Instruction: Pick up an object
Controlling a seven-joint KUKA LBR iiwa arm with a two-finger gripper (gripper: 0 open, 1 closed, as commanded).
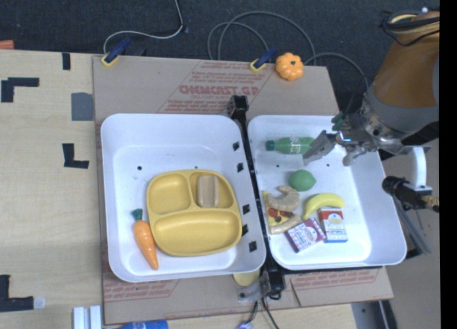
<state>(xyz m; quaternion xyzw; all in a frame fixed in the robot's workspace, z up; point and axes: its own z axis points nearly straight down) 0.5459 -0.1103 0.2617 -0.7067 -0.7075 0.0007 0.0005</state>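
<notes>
Camera view, looking down at a slant on both bins. Arm enters from the right; gripper hangs over the upper right part of the right bin, fingers spread wide with nothing between them. One finger points left toward the green bottle, which lies on its side near the bin's far wall, just beside that fingertip.

Other candidates in the right bin: green ball-like fruit, maybe a lime, just below the bottle; banana; two small cartons touching each other; a mixed pile of toy food, hard to identify.

Left bin: yellow divided tray with a tan piece in its upper right compartment; carrot beside the tray's left edge. Small orange pumpkin sits outside on the cardboard.

Step, as judged: approach, no grasp yet. Bottle looks the nearest target. Next move calls for shifting left over it, descending, closing across its narrow width.

Hard to tell: gripper height above the bin floor; the far finger partly merges with the wrist hardware.
</notes>
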